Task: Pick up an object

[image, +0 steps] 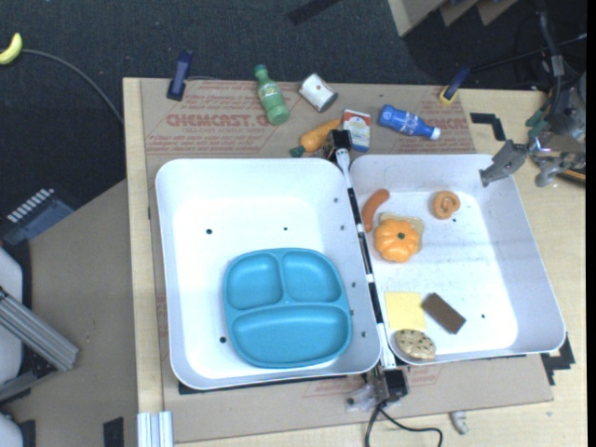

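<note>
Though partly cut off at the frame's edge, gripper (507, 161) (jaws' spread unreadable) over right bin (521, 277).

Bright, even overhead light; white bins (186, 212) near blown out with soft glare, faint shadows, dark floor (74, 7) murky, slight overall softness and grain.

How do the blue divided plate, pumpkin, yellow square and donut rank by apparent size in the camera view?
1. blue divided plate
2. pumpkin and yellow square: look about alike, so unranked between them
3. donut
</note>
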{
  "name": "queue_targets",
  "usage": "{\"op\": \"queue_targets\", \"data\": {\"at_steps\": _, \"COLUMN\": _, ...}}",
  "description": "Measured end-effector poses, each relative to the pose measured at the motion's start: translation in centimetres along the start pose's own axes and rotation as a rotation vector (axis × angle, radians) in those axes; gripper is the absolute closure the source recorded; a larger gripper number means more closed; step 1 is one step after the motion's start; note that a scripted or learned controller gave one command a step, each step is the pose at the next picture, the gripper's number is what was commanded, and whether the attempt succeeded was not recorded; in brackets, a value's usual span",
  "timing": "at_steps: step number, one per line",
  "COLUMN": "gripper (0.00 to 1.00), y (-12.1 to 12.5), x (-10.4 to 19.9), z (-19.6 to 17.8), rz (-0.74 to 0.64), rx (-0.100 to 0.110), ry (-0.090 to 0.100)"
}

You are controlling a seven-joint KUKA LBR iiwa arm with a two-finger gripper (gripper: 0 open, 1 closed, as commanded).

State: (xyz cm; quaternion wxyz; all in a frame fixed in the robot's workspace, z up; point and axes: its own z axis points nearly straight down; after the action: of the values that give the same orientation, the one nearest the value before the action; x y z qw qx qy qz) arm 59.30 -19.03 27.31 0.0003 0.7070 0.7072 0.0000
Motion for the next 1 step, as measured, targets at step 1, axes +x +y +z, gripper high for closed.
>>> {"op": "queue_targets", "data": {"at_steps": 1, "gripper": 0.0, "y": 7.32, "x": 1.97, "z": 7.79, "rz": -0.001, "rx": 0.002, "ry": 0.001}}
